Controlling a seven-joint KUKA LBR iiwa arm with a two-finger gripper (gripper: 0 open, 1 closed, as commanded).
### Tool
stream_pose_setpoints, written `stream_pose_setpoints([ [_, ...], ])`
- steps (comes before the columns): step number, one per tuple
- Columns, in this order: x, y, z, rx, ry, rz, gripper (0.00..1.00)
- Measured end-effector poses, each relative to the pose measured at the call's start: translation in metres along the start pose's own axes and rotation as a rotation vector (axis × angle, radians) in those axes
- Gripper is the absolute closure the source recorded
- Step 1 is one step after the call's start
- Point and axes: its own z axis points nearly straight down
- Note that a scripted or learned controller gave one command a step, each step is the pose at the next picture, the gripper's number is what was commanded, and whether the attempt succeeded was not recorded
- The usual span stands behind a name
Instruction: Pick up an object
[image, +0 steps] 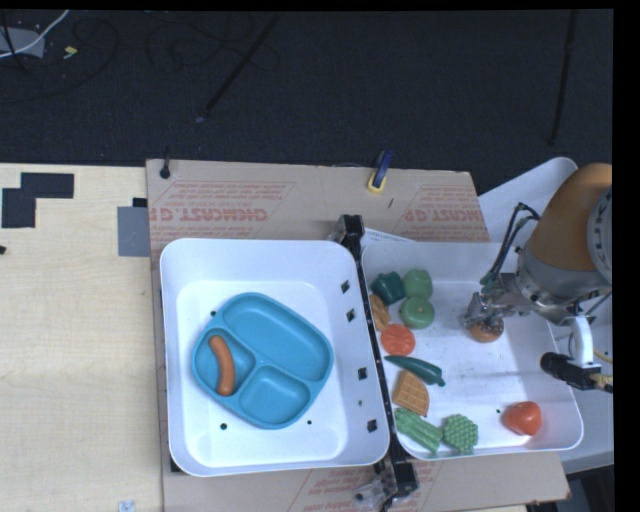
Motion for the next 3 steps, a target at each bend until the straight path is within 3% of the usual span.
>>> stream_pose_setpoints([
  [3,-0.009,-0.003,-0.127,0.007,0.004,0.003,1.0],
])
